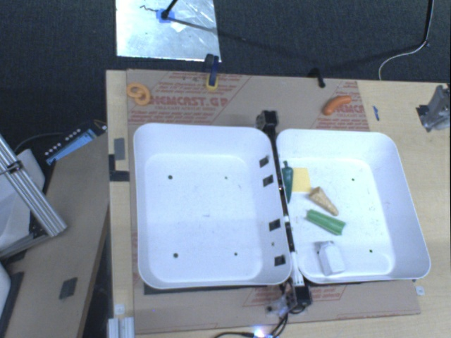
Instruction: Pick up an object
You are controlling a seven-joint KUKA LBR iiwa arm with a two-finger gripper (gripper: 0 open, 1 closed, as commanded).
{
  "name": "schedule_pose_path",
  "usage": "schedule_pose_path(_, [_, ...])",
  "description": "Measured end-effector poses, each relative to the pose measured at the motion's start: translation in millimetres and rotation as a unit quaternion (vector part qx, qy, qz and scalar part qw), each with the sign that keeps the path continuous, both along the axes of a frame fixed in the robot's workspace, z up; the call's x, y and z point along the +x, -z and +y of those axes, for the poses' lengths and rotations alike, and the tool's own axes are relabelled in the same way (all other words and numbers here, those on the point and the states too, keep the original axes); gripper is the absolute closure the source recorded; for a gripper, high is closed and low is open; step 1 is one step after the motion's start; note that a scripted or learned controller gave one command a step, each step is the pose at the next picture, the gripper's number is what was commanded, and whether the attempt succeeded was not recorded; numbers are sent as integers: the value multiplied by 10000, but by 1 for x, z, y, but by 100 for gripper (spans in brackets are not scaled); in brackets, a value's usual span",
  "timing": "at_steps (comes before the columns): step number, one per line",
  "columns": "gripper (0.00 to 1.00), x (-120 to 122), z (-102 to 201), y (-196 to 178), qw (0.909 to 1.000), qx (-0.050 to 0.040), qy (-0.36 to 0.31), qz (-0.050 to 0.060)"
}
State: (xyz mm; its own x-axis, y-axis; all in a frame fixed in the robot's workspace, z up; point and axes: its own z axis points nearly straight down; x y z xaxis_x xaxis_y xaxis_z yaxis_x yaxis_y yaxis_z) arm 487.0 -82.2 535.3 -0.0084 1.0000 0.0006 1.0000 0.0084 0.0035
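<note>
Gripper (437, 109) at rt edge, outside right bin (403, 189), over bench; grip state can't tell.

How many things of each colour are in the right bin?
Green: 2 — dark green pepper, green stick
Yellow: 1 — yellow square
Tan: 1 — tan wedge
White-grey: 1 — white block
Total: 5, all in the right bin

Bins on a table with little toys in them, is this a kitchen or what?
Probably a robot lab, not a kitchen. Two white bins sit clamped on a cardboard-covered bench, toy food like a green stick lies inside, and cables run nearby.
</note>
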Motion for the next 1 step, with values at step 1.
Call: schedule_pose_path(1, [100,-2,-131,3,9999,-30,95,4])
